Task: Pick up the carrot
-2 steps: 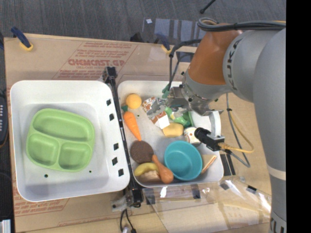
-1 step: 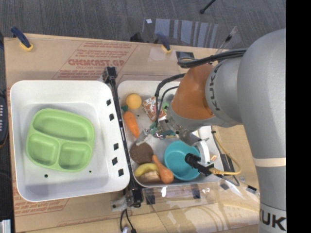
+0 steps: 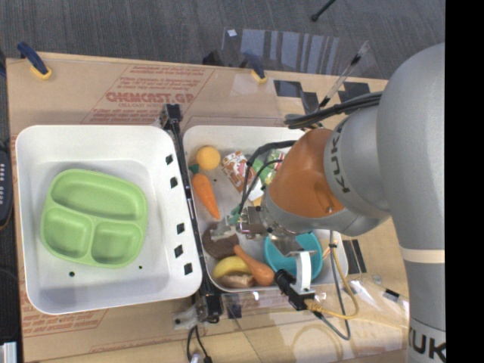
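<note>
An orange carrot [image 3: 206, 194] lies along the left side of the right bin [image 3: 227, 134], its thick end towards a small yellow-orange fruit [image 3: 207, 157]. My gripper [image 3: 231, 229] hangs low in the middle of that bin, just right of and below the carrot's thin tip, over a dark brown item [image 3: 221, 243]. The orange wrist band and grey arm cover most of the gripper. I see nothing of the carrot inside it.
The left bin [image 3: 30, 203] holds a green divided plate [image 3: 94, 218]. Crowding the right bin are a red-and-white packet [image 3: 235, 169], a banana [image 3: 230, 267], a second orange carrot-like piece [image 3: 255, 267] and a blue bowl [image 3: 310, 246]. Black clips line the wall between the bins.
</note>
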Controlling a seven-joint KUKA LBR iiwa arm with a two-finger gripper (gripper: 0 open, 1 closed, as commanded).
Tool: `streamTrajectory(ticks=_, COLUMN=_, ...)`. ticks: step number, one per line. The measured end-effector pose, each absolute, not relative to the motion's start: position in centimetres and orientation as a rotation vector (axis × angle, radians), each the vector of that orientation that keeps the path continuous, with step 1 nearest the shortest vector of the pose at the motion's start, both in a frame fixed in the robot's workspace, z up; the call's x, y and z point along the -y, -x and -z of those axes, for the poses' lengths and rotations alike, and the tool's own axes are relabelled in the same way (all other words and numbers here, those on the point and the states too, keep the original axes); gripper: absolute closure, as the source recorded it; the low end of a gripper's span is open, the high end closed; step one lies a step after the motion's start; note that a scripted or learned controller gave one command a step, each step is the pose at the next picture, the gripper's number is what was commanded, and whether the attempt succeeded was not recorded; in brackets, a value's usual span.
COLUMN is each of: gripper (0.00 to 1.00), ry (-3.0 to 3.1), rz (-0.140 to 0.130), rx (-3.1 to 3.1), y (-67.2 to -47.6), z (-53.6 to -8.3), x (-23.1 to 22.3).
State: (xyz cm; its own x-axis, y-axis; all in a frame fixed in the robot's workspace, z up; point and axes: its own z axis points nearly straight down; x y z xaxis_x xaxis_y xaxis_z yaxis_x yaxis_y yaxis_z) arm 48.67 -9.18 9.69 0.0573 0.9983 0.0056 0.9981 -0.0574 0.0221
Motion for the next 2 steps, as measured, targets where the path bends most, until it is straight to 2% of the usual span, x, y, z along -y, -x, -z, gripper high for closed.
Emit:
streamTrajectory(ticks=1, gripper=1.0, ry=-2.27, rz=-0.017, rx=-2.168, y=-48.6, z=-10.5, x=9.2)
streamTrajectory(ticks=2, gripper=1.0, ry=-2.475, rz=0.008, rx=-1.947, y=-48.8, z=-20.2, x=-0.6)
